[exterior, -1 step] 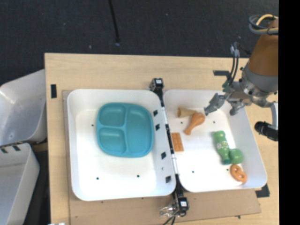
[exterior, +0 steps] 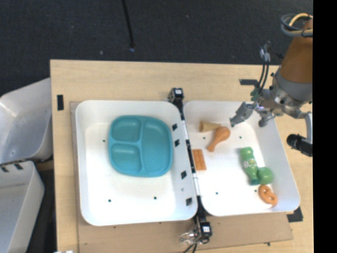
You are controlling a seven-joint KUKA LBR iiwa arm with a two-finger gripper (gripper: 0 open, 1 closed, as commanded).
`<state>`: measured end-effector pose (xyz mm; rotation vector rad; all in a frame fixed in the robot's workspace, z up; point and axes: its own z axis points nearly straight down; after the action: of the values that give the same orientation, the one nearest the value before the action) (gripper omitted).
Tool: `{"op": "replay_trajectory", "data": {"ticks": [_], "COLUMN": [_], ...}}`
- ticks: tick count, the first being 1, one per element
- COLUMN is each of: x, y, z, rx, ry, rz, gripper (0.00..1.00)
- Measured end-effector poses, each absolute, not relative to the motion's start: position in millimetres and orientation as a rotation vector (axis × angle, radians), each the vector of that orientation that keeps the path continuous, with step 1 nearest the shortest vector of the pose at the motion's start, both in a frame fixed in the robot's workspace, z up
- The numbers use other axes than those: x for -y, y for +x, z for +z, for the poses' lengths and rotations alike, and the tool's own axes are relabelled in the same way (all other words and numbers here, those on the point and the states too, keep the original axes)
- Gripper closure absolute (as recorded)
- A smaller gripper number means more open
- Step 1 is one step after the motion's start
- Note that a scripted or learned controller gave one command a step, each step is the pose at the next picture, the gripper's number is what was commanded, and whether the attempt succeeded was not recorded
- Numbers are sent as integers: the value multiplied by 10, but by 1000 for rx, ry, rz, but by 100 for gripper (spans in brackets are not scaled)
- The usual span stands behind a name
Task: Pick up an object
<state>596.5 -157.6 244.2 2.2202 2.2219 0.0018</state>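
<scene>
Pretzel point(exterior: 267, 194) bottom right; drumstick point(exterior: 219, 137) just left of gripper point(exterior: 251, 114), released.

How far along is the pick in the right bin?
Nothing looks picked yet. The gripper hangs over the right bin's upper right part with nothing visible between its fingers. The drumstick, cone, orange block, green toy and pretzel all lie in the bin. Descent, grasp and lift remain.
</scene>
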Motion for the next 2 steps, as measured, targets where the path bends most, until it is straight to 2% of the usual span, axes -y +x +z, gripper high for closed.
{"op": "replay_trajectory", "data": {"ticks": [2], "x": [1542], "y": [5883], "z": [1434], "rx": [-2219], "ry": [2224], "rz": [-5], "gripper": [0]}}
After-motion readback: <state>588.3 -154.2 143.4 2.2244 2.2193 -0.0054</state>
